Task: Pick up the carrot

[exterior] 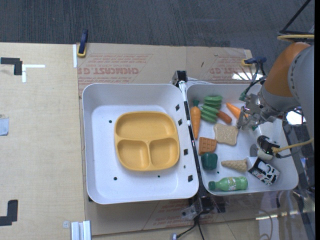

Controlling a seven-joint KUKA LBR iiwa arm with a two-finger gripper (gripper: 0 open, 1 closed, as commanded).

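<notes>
Where bins meet, carrot (195,121) lengthwise along divider, upright in view.

- Arm (299,74): thick, rounded casing, smooth and pale grey, entering from the right edge of the view
- Orange band (281,74): a broad curved collar of matt orange, wrapped round the casing just above the wrist; its upper edge catches the light
- Wrist (272,103): a shorter grey section below the band, narrower than the casing above it
- Gripper (246,120): a compact metal-grey assembly with darker parts, ending in two thin fingers; finer detail is too small to tell
- Cable (257,76): a thin dark line that loops along the wrist's left side to the gripper
</notes>
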